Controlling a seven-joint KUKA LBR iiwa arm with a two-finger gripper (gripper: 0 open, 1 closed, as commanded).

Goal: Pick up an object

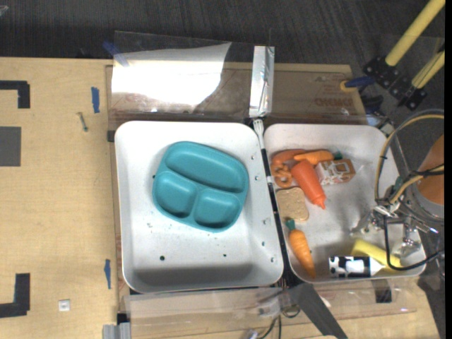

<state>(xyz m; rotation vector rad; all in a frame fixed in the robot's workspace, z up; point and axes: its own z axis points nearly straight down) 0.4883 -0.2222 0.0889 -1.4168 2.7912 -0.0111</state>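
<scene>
The jaws (387, 221) are seen at the right bin's (367, 136) right edge, their state impossible to tell, just above a yellow banana-shaped toy (367, 251). A teal sectioned plastic plate (200, 185) is held by the left bin (134, 189).

One fixed camera looks down at a slant from above the bench (49, 189); it stands far enough off to take in both white bins side by side, the left bin (134, 210) near centre, the right bin (353, 136) toward the right edge; the arm (432, 182) enters from the right; dark floor (176, 6) runs along the top.
</scene>
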